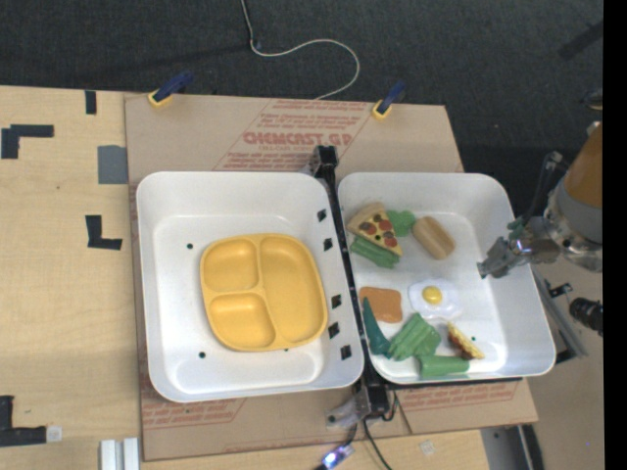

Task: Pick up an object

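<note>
Two white bins [157, 292] are counted, one yellow divided plate [263, 291], one pizza slice [376, 227], one bread roll [434, 237], one fried egg [432, 297], and several green vegetables [413, 339].

- We see a yellow tray [263, 291] in the left bin [162, 262].
- Cardboard [284, 135] lies underneath, two clamps [169, 88] at its corners.
- A white cable [294, 47] loops above.

arm [588, 189] cut off at right edge, gripper [500, 259] too small/blurry to read

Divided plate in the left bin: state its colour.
Plain yellow, the divided plate seen clearly in the camera view.
</note>
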Controlling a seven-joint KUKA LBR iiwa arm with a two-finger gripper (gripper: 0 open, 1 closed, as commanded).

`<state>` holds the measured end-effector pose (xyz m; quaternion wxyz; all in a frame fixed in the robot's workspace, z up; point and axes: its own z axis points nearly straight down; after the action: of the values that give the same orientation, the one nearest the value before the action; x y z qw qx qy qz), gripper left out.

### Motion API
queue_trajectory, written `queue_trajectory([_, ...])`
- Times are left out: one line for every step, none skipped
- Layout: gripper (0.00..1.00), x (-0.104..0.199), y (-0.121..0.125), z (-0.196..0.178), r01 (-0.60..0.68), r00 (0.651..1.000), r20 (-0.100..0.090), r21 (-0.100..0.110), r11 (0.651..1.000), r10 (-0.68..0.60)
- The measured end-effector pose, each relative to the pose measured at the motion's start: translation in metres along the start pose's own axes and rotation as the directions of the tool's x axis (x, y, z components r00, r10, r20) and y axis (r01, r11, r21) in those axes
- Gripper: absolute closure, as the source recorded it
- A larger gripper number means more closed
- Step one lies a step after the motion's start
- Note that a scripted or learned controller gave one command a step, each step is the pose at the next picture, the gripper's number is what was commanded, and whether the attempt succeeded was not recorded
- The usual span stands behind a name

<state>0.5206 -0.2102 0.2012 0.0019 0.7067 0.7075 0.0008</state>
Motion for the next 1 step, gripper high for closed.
queue_trajectory([1.00,0.0006,0.0006,-0.0239,0.000,1.000,-0.001,0.004,1.000,0.000])
